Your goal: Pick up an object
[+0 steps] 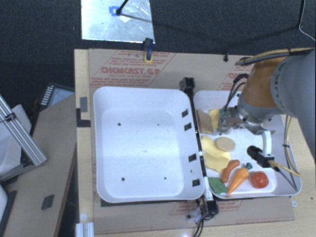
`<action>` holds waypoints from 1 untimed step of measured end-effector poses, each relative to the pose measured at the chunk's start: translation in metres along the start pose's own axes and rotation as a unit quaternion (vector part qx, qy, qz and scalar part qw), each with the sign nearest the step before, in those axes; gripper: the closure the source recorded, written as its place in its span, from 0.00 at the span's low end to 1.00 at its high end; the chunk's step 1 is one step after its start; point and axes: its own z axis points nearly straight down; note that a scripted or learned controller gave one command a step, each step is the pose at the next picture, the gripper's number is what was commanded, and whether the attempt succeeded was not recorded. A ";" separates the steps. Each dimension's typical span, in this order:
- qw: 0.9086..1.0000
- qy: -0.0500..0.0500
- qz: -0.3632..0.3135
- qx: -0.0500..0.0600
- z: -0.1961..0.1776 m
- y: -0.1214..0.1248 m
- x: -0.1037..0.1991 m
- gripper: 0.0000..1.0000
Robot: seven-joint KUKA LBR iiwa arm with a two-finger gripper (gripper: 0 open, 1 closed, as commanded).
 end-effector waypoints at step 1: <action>1.000 -0.001 -0.003 -0.009 -0.152 0.058 0.010 1.00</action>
